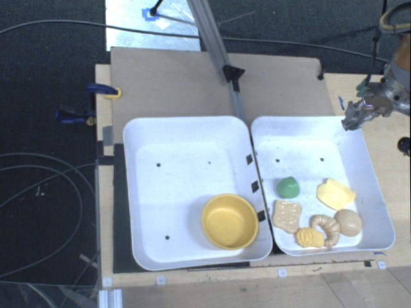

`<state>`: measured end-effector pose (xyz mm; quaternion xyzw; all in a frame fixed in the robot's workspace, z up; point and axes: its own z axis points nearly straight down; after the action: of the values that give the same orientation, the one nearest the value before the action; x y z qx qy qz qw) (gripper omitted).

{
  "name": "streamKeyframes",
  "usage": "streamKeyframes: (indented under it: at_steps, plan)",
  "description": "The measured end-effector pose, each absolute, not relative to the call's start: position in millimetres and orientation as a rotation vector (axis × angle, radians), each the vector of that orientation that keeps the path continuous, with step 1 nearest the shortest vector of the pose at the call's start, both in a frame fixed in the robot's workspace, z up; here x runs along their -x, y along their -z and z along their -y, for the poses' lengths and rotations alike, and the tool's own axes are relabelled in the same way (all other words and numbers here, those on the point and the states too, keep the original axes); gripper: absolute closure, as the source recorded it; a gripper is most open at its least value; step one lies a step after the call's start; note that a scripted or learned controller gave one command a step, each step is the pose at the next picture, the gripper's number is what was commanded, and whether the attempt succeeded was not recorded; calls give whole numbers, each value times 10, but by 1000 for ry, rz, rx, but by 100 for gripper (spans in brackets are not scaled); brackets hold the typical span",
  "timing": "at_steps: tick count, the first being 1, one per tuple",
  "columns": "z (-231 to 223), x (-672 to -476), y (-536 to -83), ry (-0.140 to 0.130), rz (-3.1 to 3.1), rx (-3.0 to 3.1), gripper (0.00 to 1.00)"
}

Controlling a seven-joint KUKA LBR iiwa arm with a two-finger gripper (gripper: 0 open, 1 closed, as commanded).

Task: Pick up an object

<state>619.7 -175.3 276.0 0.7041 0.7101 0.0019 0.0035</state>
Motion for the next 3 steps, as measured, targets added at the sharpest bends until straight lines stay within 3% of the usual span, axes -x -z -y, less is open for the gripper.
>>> streamKeyframes:
  at_steps: [2,3]
  plan:
    - [743,-6096,-2561,-3,-2232,-2210,100]
    - [257,-6149,-2588,-4,-2233,-2210,100]
